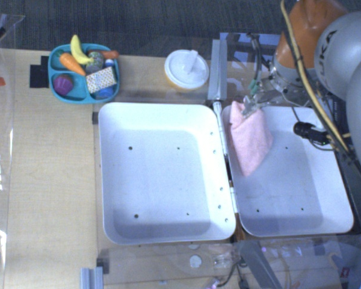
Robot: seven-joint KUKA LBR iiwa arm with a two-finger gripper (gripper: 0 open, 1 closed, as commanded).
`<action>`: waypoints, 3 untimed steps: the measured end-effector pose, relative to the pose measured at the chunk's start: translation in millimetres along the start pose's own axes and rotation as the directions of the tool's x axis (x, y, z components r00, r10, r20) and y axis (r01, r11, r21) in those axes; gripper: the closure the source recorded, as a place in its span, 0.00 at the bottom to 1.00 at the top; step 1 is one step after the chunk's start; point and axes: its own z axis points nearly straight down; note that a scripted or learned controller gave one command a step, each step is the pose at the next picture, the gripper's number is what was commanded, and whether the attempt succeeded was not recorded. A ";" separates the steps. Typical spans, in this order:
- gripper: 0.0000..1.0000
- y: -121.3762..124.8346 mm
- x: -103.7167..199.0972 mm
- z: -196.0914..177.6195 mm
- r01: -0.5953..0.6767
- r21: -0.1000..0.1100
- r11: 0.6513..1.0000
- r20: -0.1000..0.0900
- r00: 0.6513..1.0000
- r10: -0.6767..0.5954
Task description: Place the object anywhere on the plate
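1. A pink cloth (pixel 250 142) is seen hanging from the end effector (pixel 248 106), its top corner pinched between the fingers, above the near-left part of the right bin (pixel 325 218).
2. The cloth is draped downwards along the divider between the bins, just beside the left bin (pixel 159 170).
3. The plate (pixel 186 69) is taken to be the white round dish on the tabletop (pixel 42 173), beyond the left bin's far right corner; this is a judgement, since a piece sticking up from it makes it look partly like a lid.
4. For the step in hand, the cloth should be carried clear of the bin walls and the metal post beside the plate, then lowered so that its bulk is gathered over the plate's middle before release.
5. A trailing tail should be expected; a low release would help it settle on the plate, not beside it.
6. A blue tray (pixel 84 74) of toy food is seen left of the plate, well apart.
7. The fingertips are hard to make out among cables, and the arm is cut off at the right.
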 end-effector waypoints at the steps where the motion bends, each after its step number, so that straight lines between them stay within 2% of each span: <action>1: 1.00 1.9 0.9 -31.0 0.006 -0.002 1.000 0.000 1.000 -0.006; 2: 1.00 0.7 52.1 -41.2 0.397 -0.002 0.918 -0.001 0.918 -0.397; 3: 1.00 8.6 101.6 -33.3 0.724 -0.004 0.690 0.000 0.690 -0.724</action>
